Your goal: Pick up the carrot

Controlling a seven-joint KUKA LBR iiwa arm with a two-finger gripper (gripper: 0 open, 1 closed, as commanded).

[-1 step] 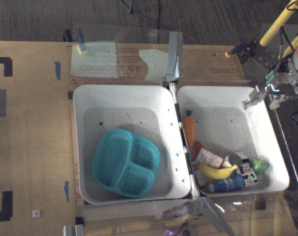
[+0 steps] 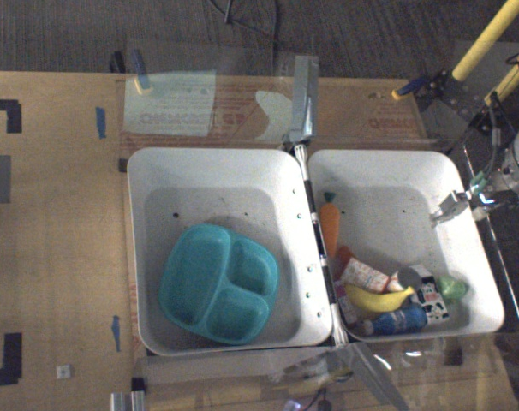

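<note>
The carrot [image 2: 330, 223], orange with a green top, lies in the right bin [image 2: 388, 174] against its left wall, with the green end pointing to the back. My gripper [image 2: 450, 206] hangs over the right rim of that bin, well to the right of the carrot and apart from it. Nothing shows in its grasp.
At the right bin's front lies a cluster: a banana [image 2: 379, 299], a blue bottle [image 2: 397, 321], a red-and-white packet [image 2: 363, 273], a cow-patterned carton [image 2: 428, 295] and a green item [image 2: 453, 288]. The left bin [image 2: 157, 178] holds a teal divided plate [image 2: 218, 282].
</note>
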